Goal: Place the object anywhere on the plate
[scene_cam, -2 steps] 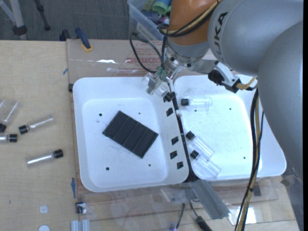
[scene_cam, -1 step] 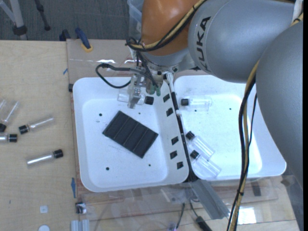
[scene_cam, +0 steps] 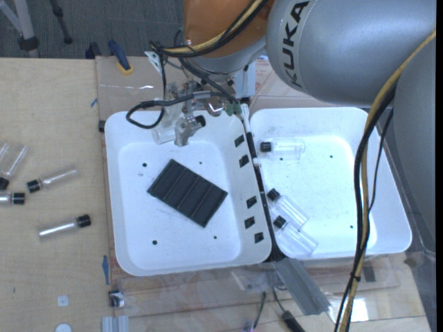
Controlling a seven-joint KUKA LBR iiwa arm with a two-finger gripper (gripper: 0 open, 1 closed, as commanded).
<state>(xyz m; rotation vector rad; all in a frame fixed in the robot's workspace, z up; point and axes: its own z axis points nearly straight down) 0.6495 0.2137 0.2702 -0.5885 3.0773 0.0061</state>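
Clear tube-like object (scene_cam: 163,135), probably a small plastic vial, is being seen just beside the gripper (scene_cam: 183,131), at the far end of the left shallow white bin (scene_cam: 124,206). Whether it is being gripped cannot be told, since the tip is being hidden by cables and metal parts. The black ribbed rectangular plate (scene_cam: 187,192) is lying flat and slanted in the middle of the same bin, near the gripper but on the camera's side of it.

Step being judged: carry and set-down, not yet done. To be done well, the gripper is being expected to travel a short way toward the plate's middle and come down low before release. A round tube is likely to roll off if dropped from height, so it is best laid along the ribs and away from the plate's edges. If nothing is actually being held, the release will leave nothing on the plate.

Other clear black-capped vials (scene_cam: 280,147) are lying in the right white bin (scene_cam: 387,206), and more (scene_cam: 64,225) on the wooden surface (scene_cam: 48,116); none is being involved.
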